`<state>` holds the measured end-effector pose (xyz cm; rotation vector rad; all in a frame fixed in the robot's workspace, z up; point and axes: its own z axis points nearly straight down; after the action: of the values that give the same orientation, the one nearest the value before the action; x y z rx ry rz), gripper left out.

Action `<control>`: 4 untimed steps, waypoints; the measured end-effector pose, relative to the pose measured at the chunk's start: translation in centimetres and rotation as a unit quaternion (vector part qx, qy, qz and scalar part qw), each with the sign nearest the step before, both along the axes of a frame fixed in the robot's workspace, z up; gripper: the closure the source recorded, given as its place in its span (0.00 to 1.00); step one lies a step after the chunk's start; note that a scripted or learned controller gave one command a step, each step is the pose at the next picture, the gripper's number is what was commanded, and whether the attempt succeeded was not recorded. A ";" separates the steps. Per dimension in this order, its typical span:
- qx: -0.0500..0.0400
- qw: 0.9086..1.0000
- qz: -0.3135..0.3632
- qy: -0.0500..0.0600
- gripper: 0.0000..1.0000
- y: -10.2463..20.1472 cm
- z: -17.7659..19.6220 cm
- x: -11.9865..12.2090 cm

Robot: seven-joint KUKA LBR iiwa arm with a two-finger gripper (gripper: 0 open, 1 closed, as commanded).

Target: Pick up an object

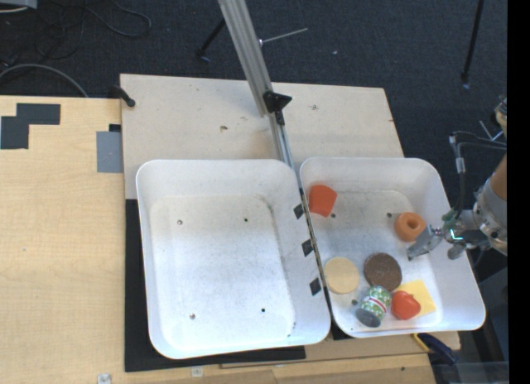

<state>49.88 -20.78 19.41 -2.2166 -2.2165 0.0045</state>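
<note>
The claw (431, 242), its spread impossible to tell, hovers beside the orange ring (409, 226): likely light, rigid, best pinched across its rim.

Pale wooden surface (207, 117) bearing two shallow white bins side by side.
The left bin (166, 184) sits toward 7 o'clock, the right bin (431, 180) toward 4 o'clock, their inner rims touching; a black mat (132, 291) shows under the left bin's outer edge.
</note>
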 end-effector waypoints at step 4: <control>0.000 1.000 -0.003 -0.003 1.00 0.7 -8.5 -0.5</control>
<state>49.40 -20.06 10.93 -2.2269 -2.2134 -0.0023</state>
